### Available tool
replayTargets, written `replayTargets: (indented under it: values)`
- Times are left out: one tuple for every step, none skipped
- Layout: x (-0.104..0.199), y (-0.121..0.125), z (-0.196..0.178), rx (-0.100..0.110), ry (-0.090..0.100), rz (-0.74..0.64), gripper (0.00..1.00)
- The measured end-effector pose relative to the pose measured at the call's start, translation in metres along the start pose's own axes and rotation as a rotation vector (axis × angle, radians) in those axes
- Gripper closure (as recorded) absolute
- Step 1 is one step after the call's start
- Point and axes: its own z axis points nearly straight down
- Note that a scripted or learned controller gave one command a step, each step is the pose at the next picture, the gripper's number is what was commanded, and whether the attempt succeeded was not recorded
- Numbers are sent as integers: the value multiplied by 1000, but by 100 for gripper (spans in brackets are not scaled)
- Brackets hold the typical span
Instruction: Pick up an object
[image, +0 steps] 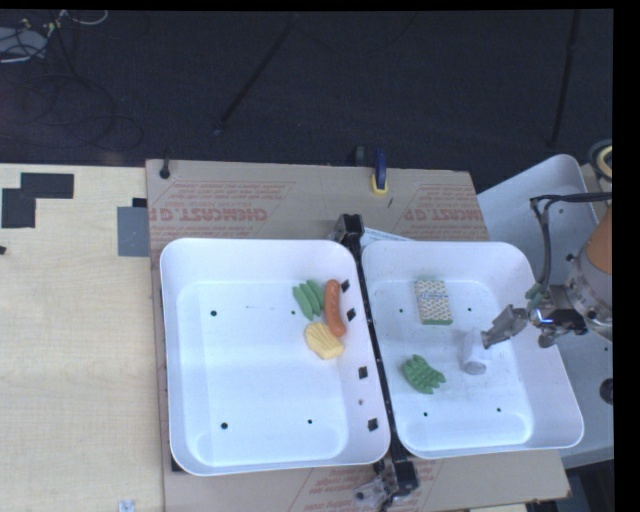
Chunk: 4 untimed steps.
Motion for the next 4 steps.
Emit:
replayTargets:
  values:
    - [32, 71, 141, -2, -1, -1, 0]
    - [-37, 89, 45, -12, -8, 2, 0]
    - [-40, 145, 84, -2, -1, -5, 0]
    - [-6, 143, 122, 1, 1, -3, 0]
